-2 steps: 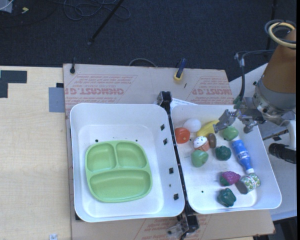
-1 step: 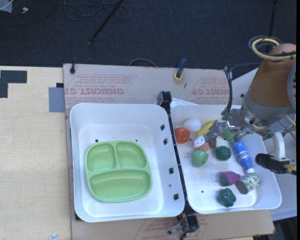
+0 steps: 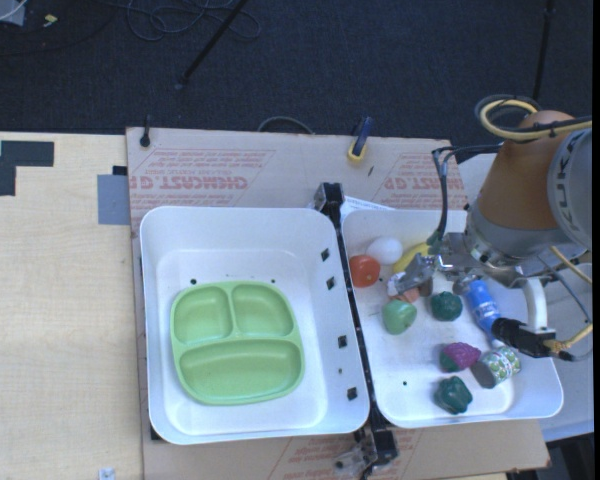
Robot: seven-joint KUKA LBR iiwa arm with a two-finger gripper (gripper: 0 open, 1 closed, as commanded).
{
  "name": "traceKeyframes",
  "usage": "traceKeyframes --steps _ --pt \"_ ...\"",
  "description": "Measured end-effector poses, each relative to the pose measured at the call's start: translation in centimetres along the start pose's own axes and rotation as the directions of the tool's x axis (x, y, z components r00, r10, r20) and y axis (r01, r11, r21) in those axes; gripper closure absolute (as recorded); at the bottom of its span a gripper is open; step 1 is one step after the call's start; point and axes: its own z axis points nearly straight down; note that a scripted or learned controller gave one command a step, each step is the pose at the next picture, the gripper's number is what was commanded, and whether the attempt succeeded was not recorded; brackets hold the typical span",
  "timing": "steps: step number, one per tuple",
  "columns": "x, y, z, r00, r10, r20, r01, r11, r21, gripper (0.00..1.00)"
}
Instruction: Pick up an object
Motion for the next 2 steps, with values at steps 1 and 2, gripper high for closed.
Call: traceKeyframes --steps 1,2 --pt "0.8 0.2 4.9 1.0 0.001 -0.001 -0.001 1.0 0.0 0.0" --pt "1.0 0.1 7.7 1.0 0.001 0.0 -0.001 1.0 -0.001 0.0"
